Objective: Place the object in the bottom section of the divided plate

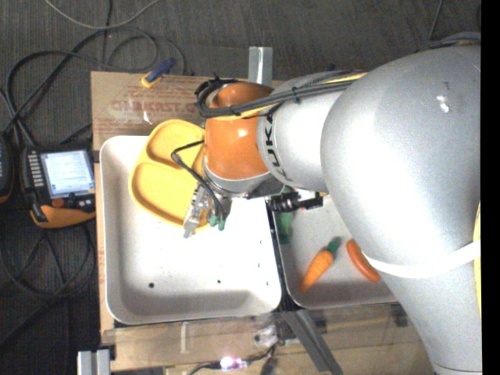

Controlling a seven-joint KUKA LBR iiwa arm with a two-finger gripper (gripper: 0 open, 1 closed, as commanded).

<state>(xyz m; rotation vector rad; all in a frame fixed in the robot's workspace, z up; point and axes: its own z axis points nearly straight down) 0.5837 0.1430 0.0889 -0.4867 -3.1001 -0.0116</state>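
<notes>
Right bin [336, 291]: toy carrot [320, 264] lies on floor, orange curved item [361, 261] just beside it. Left bin [187, 287]: near half bare. Gripper [201, 217] sits over near edge of yellow divided plate [160, 182] at bin's far-left corner. Grip state: cannot tell. Handheld screen unit [58, 174] on floor, left of bench.

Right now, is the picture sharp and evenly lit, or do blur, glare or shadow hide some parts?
Camera view: the big grey arm is close to the lens, soft, with small glare spots; the end effector over the yellow divided plastic plate looks slightly blurred; the left white shallow bin is bright and washed out; the orange toy carrot lies in the arm's shade.
</notes>
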